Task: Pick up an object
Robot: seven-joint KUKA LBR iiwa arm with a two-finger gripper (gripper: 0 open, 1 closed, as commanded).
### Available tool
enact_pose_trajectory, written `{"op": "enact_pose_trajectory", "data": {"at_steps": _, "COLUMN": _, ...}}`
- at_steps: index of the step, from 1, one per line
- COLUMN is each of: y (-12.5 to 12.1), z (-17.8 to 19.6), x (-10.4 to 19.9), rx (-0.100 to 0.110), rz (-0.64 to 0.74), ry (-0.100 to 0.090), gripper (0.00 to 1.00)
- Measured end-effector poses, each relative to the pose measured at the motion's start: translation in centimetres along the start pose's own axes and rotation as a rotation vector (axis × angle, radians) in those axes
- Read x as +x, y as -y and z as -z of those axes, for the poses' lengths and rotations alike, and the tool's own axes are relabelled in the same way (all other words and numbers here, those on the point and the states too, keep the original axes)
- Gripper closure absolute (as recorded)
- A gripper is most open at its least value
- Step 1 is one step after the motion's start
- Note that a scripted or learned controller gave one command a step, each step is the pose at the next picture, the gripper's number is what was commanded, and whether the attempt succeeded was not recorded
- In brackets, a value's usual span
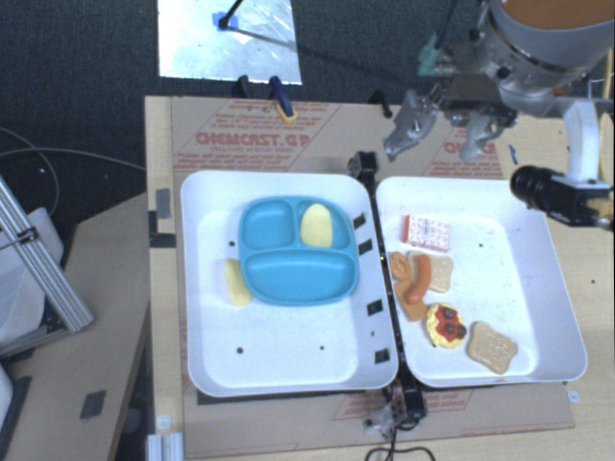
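My gripper [440, 134] hangs above the back edge of the right bin [548, 257], open, with nothing between its two fingers. Below it in the right bin lie a red-and-white packet [427, 231], a sausage [418, 284] with a small orange piece beside it, a cracker [441, 274], a small pizza [446, 325] and a slice of toast [492, 347]. The left bin [207, 286] holds a blue divided tray [297, 251] with a yellow lemon-like item [317, 225] in its upper right compartment. A pale yellow piece [236, 282] lies just left of the tray.
A black divider with clips [380, 257] runs between the two bins. A black camera-like mount [548, 192] sticks in over the right bin's far right edge. Cardboard lies under the bins, and a shiny sheet [229, 25] sits at the back left.
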State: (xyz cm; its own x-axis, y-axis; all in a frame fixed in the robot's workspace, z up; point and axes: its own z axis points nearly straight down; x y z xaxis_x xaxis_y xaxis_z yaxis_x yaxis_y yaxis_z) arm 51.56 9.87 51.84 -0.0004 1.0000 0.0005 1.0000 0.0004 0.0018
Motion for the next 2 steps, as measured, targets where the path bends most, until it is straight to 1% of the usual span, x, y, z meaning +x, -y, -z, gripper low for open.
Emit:
{"op": "enact_pose_trajectory", "data": {"at_steps": 1, "y": 3.0, "z": 1.7, "x": 1.7, "rx": -0.002, "rz": 0.004, "ry": -0.001, "gripper": 0.00}}
{"op": "enact_pose_trajectory", "data": {"at_steps": 2, "y": 3.0, "z": -8.8, "x": 9.4, "rx": 0.009, "rz": 0.010, "ry": 0.001, "gripper": 0.00}}
